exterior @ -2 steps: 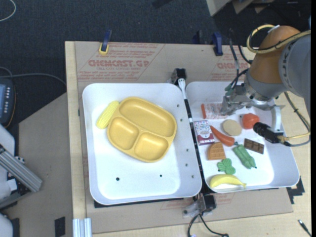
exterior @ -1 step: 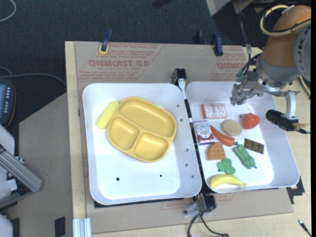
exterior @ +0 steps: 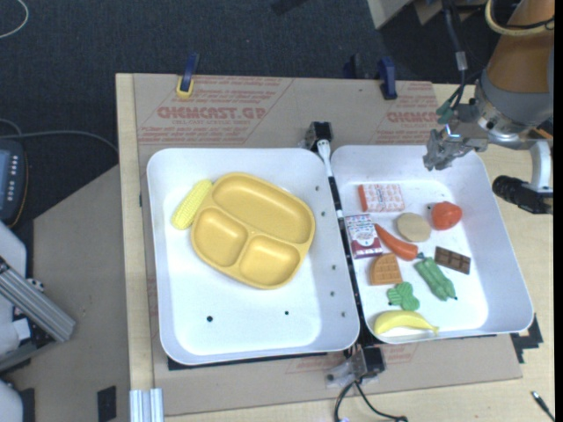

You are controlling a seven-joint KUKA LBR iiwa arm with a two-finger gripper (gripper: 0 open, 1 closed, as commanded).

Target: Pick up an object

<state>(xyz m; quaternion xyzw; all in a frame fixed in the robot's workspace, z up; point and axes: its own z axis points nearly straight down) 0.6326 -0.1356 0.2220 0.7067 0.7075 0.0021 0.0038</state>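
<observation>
Plastic toy foods lie scattered in the right white bin (exterior: 506,262), none of them lifted: a red tomato (exterior: 446,214) sits at about 3 o'clock from the bin's middle, touching or just beside a beige round cookie (exterior: 413,228), and an orange carrot (exterior: 396,242) slants below that. At 12 o'clock lies a pink-and-white wafer packet (exterior: 381,197), and at 9 o'clock, against the bin's inner wall, a small red packet (exterior: 360,234). Lower down come an orange waffle piece (exterior: 384,270), a brown chocolate bar (exterior: 452,259), a green pea pod (exterior: 435,279), a green broccoli floret (exterior: 404,295), and, at 6 o'clock near the front rim, a yellow banana (exterior: 404,324). The gripper (exterior: 437,155) hangs over the bin's 1 o'clock corner, well apart from the foods, with nothing between its fingers; how far they are spread I cannot tell. Grey arm (exterior: 515,77) with its orange band reaches in from 2 o'clock. Across the divide, the left white bin (exterior: 176,315) holds a yellow 3-compartment tray (exterior: 251,229) with a yellow corn cob (exterior: 191,204) touching its 9 o'clock edge. Both bins rest on a cardboard sheet (exterior: 264,104) held by 2 blue clamps (exterior: 186,76) at its far edge.
</observation>
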